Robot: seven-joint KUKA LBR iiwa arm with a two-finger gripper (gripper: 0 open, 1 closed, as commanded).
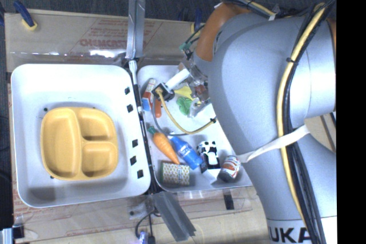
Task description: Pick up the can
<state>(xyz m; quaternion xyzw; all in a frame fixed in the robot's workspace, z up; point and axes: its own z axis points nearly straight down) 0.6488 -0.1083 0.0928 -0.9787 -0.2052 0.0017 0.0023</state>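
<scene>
The big grey arm (269, 117) fills the near side of the bench from where I'm standing, hunched right over the right-hand white plastic bin (197, 186). Its gripper (191, 88) is down near the far end of that bin, above a green and yellow crumpled thing (184, 101), and honestly I can't tell what it's doing down there.

The small red, white and dark can (230, 167) is at the opposite, near corner, lying tipped over, touching a black-and-white toy figure (209, 154). Well apart from the gripper.

My worry: it's crowded. An orange plastic carrot (164, 146), a blue bottle (186, 152) and a patterned roll (175, 173) sit just beside each other near the can, so a grab could easily catch the toy, or the can could roll into the corner wall. The yellow divided tray (79, 143) in the left bin (28, 88) is out of it.
</scene>
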